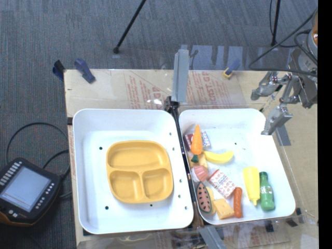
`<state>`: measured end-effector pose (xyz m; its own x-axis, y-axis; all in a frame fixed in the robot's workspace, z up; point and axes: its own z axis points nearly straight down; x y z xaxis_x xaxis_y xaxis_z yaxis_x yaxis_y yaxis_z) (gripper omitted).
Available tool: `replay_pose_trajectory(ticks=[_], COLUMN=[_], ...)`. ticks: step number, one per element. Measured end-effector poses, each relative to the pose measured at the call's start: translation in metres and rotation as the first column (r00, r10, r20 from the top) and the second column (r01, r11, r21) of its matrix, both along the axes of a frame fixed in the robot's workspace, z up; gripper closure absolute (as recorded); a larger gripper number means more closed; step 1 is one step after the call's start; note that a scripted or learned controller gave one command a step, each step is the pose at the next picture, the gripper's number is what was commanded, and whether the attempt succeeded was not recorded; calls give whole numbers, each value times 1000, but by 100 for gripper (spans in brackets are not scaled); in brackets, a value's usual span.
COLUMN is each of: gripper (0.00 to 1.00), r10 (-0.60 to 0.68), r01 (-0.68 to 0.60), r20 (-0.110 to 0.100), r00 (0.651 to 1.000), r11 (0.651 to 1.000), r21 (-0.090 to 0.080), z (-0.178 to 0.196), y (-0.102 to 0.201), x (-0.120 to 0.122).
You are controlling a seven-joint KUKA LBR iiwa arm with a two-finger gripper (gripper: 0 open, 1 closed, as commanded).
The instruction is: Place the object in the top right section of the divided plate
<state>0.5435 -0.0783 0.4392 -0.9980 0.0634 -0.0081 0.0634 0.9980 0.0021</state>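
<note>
The yellow divided plate (139,171) lies in the left white bin (89,139), with one long section at the far side and two small ones at the near side, all bare. The right bin (244,123) holds several toy foods: a carrot (196,141), a banana (219,156), a yellow bottle (251,183), a green bottle (266,191), a sausage (237,202), a watermelon slice (205,197) and a cheese wedge (223,208). My gripper (268,108) hangs open above the right bin's far right corner, holding nothing.
A grey metal post (180,79) stands at the back between the two bins. A teach pendant (23,188) with its cable lies on the floor to the left. Tripod legs (132,19) stand behind the bench.
</note>
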Motion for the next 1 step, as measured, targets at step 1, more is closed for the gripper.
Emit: replay_pose_trajectory(ticks=[1], gripper=[0], r10=[-183], r01=[183], r20=[-23], r00=[983], r11=[983], r21=[-2], z=[-188], y=[86], x=[-8])
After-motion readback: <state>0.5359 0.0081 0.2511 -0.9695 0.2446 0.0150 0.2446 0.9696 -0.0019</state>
